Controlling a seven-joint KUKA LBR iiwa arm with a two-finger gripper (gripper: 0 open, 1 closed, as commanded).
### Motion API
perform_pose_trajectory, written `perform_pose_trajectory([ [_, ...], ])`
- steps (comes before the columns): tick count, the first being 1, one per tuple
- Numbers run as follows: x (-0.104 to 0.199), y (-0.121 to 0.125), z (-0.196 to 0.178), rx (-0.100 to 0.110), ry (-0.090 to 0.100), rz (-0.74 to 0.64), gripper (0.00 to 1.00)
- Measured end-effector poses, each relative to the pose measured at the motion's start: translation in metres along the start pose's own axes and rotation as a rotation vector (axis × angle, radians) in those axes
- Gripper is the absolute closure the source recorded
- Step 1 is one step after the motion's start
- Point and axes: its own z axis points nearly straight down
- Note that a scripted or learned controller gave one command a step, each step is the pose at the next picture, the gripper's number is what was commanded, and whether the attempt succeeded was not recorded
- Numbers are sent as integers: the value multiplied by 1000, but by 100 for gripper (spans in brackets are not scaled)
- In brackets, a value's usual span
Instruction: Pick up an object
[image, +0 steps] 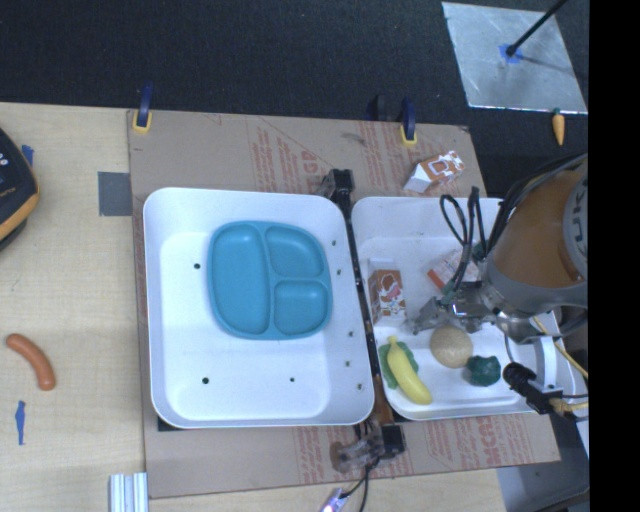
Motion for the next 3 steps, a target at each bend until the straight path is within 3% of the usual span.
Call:
perform_pose_trajectory([
  [1,-30,73,8,-1,0,2,0],
  [2,-46,2,9,2,0,2,0],
  [3,-18,-24,9,1,1,1,0],
])
